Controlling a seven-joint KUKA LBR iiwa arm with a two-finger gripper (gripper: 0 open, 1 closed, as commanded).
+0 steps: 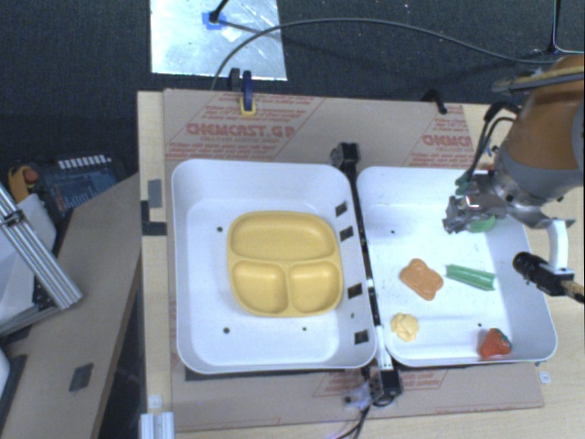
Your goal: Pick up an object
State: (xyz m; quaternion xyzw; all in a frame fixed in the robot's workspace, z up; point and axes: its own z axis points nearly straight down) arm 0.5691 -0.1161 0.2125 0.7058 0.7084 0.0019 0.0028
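We count 2 white bins side by side. Left bin (196, 273) holds 1 yellow tray (281, 262) w/ 3 compartments, set near its middle. Right bin (402, 199) holds 4 loose items in its near half: 1 orange piece (421, 279); 1 green stick (470, 277) just right of it, apart; 1 pale yellow piece (404, 326) below the orange piece; 1 red piece (494, 343) at the near right corner. Gripper (466, 210) sits over the right bin's far right part, above the green stick, w/ a bit of green showing at its tip. We cannot tell whether the fingers are released or clenched, nor what that green is.
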